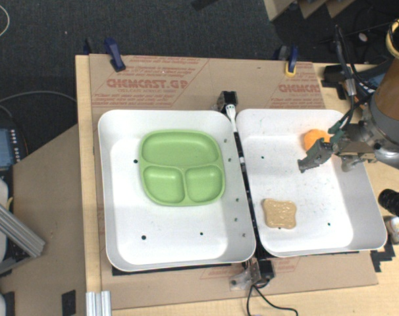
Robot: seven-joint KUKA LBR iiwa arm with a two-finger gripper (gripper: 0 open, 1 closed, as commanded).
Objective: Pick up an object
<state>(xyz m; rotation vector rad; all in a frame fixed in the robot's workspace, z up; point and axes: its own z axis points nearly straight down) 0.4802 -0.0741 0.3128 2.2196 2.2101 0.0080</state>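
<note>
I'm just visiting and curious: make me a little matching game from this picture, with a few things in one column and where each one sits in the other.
Things:
1. green divided plate
2. orange object
3. tan toast-shaped piece
4. gripper

Places:
A. right bin, near front edge
B. left bin, middle
C. above right bin, beside the orange object
D. right bin, far side

Pairs: 1-B, 2-D, 3-A, 4-C
</note>
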